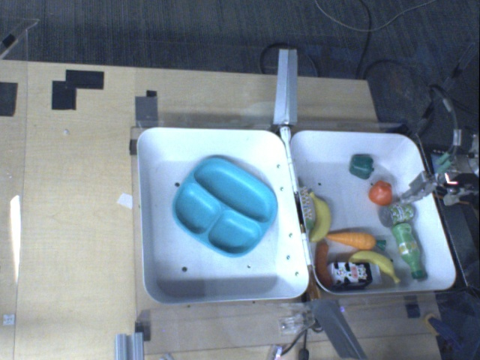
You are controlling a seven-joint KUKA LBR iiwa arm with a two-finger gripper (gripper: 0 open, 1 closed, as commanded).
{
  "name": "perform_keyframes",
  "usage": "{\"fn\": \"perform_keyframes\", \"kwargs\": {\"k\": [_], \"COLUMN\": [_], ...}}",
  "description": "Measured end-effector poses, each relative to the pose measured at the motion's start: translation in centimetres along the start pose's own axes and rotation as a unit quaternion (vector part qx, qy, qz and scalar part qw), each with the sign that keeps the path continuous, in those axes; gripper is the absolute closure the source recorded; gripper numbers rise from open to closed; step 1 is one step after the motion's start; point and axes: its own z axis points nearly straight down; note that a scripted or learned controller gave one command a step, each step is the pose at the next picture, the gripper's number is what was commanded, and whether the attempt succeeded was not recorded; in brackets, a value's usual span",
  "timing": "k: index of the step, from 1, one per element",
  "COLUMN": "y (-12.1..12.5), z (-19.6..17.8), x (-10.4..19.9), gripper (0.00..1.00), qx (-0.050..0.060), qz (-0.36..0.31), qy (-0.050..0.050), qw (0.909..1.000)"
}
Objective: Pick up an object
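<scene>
The right bin holds several objects. A dark green pepper lies at the back, with a red tomato just in front of it. A green bottle lies along the right wall. An orange carrot sits in the middle, between a yellow banana by the left wall and a second banana at the front. A black and white can and a brown sausage lie in the front left corner. My gripper hangs over the bin's right rim, just right of the tomato and above the bottle's cap.
The left bin bears a blue divided plate. A metal post stands behind the seam between the bins. Cables and dark fittings crowd the right side beyond the bin.
</scene>
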Motion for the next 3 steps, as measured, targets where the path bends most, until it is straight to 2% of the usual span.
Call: {"fn": "perform_keyframes", "kwargs": {"k": [1, 2, 3], "y": [-1.1, -1.0, -0.8], "z": [-3.4, 17.8, 16.8], "x": [-3.1, -1.6, -1.7], "gripper": [0.00, 0.00, 1.00], "qx": [-0.002, -0.002, -0.004], "qz": [-0.076, -0.093, -0.093], "qy": [-0.001, -0.001, -0.001], "qw": [0.9971, 0.9957, 0.9957]}}
